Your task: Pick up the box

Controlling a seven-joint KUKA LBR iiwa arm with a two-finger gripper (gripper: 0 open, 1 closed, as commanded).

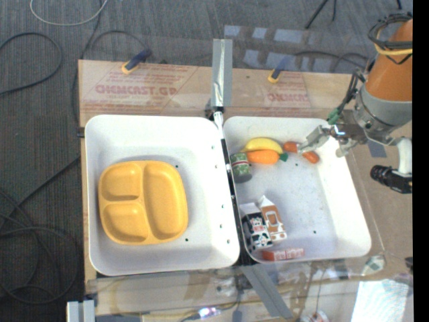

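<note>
Both bins (201, 260) look like smooth matte white plastic, the yellow divided plate (143, 200) is slightly glossy plastic, the box (271, 221) looks like printed cardboard, and the bench top (154, 89) is plain brown cardboard-ish board.

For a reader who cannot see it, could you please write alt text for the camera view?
A robot claw hovers over the back of the right white bin, near a banana and carrot, while the box lies at the bin's front left. The left white bin holds a yellow divided plate.
</note>
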